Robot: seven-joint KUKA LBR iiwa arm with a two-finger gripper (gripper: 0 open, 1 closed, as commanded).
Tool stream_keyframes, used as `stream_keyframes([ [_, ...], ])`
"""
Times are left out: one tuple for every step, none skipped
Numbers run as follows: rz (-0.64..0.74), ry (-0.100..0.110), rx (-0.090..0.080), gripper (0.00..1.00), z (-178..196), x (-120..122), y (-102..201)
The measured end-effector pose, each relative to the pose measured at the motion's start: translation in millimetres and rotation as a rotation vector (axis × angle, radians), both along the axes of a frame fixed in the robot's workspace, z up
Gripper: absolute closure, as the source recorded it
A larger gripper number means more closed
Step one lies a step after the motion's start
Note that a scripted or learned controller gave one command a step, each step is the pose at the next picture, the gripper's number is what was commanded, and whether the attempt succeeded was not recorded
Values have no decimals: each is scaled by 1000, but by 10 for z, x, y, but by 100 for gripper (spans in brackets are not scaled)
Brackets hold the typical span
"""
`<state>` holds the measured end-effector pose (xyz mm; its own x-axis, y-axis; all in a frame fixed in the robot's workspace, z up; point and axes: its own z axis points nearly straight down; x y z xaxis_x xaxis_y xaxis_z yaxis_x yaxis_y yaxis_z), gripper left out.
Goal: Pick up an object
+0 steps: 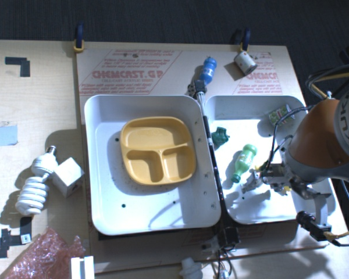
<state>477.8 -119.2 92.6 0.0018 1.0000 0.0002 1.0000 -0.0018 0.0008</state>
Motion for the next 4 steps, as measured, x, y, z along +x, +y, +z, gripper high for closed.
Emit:
stream_keyframes([
  [1, 0, -1, 0, -2, 397, 219],
  [-1, -2, -1, 100, 97, 405, 214],
  [2, -1, -2, 100, 1096, 6, -833],
  [0, 1, 0, 100, -3, -2, -781],
])
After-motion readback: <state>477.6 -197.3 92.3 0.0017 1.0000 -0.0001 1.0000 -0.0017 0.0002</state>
